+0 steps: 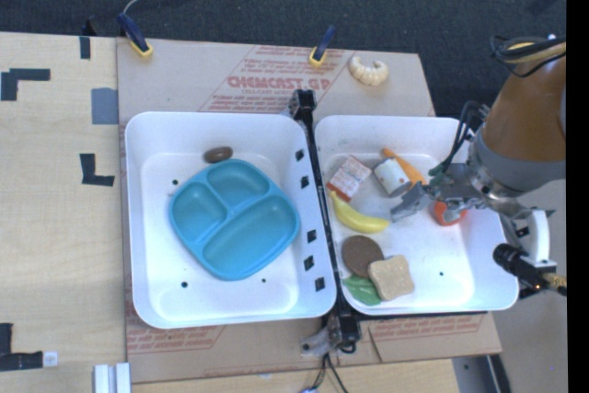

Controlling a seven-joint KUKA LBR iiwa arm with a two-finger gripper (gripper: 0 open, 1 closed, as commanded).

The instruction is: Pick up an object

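- Risk: the right bin (pixel 460 290) was crowded; the gripper (pixel 411 199) hung low among a toy banana (pixel 357 216), a white cylinder (pixel 391 175), a carrot (pixel 405 163) and a small red-and-white box (pixel 350 177), so a descent could have nudged neighbours or closed on nothing.
- Gripper: I could not tell how it was set; nothing visibly sat in it. It appeared just beside the cylinder.
- Other items: a red object (pixel 447 213) lay partly hidden under the wrist; a toast slice (pixel 392 278) lay nearer the front.
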